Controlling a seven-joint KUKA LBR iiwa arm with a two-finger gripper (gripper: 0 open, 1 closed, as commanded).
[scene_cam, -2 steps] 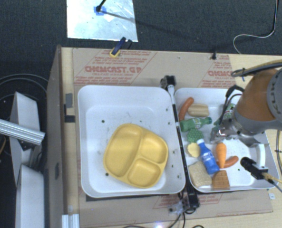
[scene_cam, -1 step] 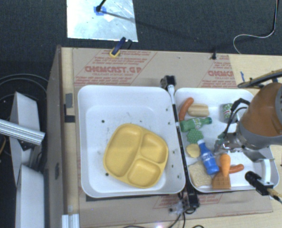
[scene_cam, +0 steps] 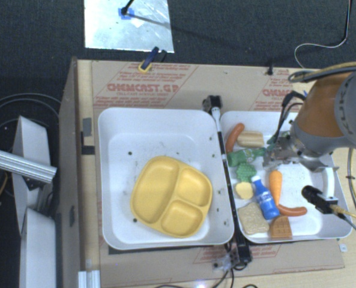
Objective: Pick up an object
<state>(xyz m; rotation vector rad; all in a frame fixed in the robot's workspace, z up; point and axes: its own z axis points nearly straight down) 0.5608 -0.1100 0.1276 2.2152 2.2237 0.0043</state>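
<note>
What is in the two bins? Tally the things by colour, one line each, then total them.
Yellow: 2, divided plate and small round piece
Orange or red: 3, sausage, carrot, sausage
Green: 1, leafy greens
Blue: 1, bottle
Tan or brown: 3, bun, bread slice, cracker
Total: 10

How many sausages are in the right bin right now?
2. One sausage lies at the bin's far left, beside the bread roll. The other sausage lies near the front, right of the blue bottle. The arm may hide more.
</note>
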